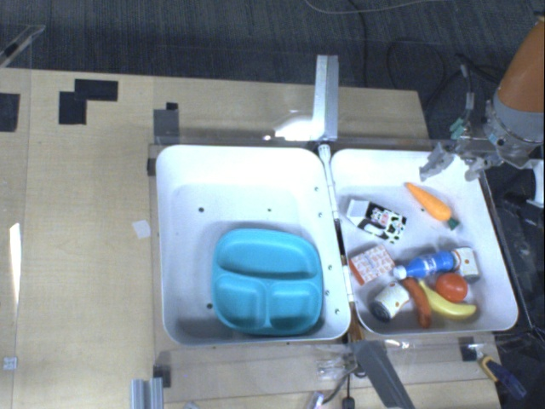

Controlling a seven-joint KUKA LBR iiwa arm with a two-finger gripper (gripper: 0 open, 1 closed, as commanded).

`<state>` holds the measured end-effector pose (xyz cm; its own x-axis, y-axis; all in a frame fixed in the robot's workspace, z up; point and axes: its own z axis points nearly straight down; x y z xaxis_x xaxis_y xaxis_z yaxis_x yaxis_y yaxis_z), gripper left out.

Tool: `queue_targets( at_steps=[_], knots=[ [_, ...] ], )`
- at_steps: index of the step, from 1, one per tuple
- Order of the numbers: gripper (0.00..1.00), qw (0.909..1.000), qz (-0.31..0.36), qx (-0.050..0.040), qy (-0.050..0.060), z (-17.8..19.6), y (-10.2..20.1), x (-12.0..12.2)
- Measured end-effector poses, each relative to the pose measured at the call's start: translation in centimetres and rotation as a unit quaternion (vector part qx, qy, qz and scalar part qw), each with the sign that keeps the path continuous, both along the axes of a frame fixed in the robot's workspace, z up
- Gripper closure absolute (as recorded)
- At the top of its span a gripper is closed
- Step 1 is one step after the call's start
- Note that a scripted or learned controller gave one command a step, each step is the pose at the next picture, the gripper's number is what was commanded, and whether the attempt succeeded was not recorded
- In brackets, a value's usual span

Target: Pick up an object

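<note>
Carrot [428, 201] lies just below the spread, empty claw [453, 164] in right bin [502, 254].

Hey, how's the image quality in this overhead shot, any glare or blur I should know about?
Camera view: a bright glare patch washes out the bench just behind the left bin; the blue tray casts a soft shadow to its left; the gripper looks slightly blurred; the small items in the right bin are soft but recognisable.
</note>
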<state>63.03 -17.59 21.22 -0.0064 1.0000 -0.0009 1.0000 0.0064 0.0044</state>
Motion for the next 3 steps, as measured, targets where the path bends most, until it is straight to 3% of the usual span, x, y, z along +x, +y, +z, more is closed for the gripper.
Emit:
queue_targets(
  at_steps=[1,2,3],
  knots=[
    [0.00,0.9999,0.016,-0.0010,-0.002,-12.4,-1.7,-1.1],
    [1.00,0.9998,0.017,-0.0007,-0.006,-11.1,-1.6,-0.8],
    [1.00,0.9967,0.082,-0.0008,-0.002,-1.4,4.5,3.6]
  ],
)
